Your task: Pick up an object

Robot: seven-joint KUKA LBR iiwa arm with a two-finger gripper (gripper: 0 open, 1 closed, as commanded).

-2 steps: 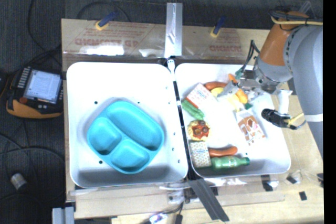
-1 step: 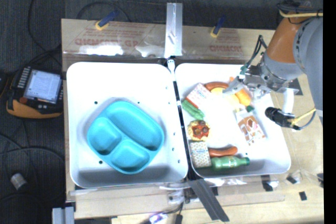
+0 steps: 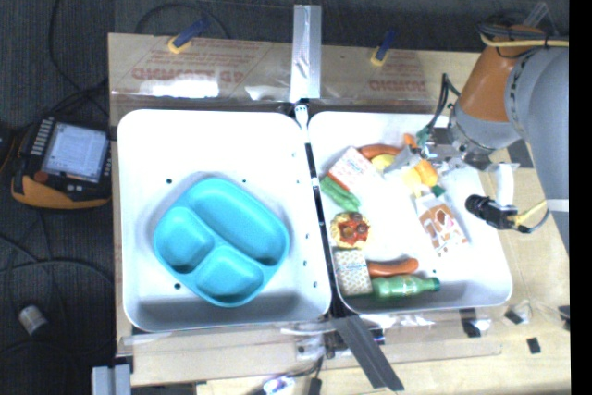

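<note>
Green bottle (image 3: 404, 288) flat along right bin's (image 3: 495, 277) near wall, cap rightward.

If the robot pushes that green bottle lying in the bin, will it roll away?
The green bottle lies on its side and looks round, so it would probably roll. The bin wall and the sausage beside it would likely stop it. It seems stiff and light.

Dark carpet floor (image 3: 55, 291); wooden bench (image 3: 536, 310).

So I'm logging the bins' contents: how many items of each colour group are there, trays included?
Blue divided tray: 1
Green items, bottle and vegetable: 2
Red-orange sausages: 2
White printed packets: 2
Yellow-orange toy: 1
Round pizza-like piece: 1
Total: 9
</note>
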